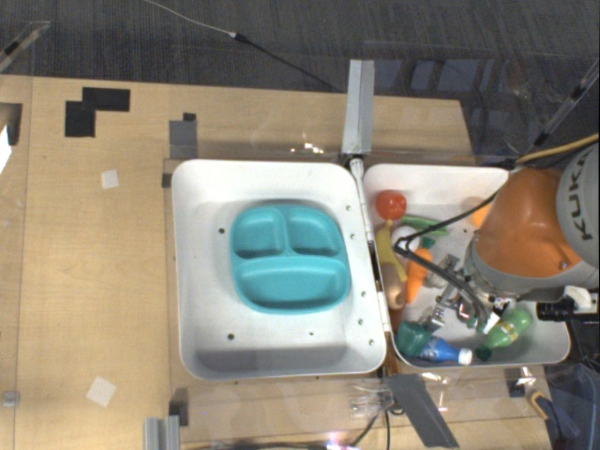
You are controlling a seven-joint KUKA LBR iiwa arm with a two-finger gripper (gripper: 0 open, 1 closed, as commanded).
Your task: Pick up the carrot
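Wooden bench bears two white bins before dark carpet.

So the bench is light wood, and two shallow white bins sit right on it, side by side and touching along one edge. The left bin is on the far side from the jaws; the right bin is the one right under them. A few black patches and small pale squares sit way off past the left bin.
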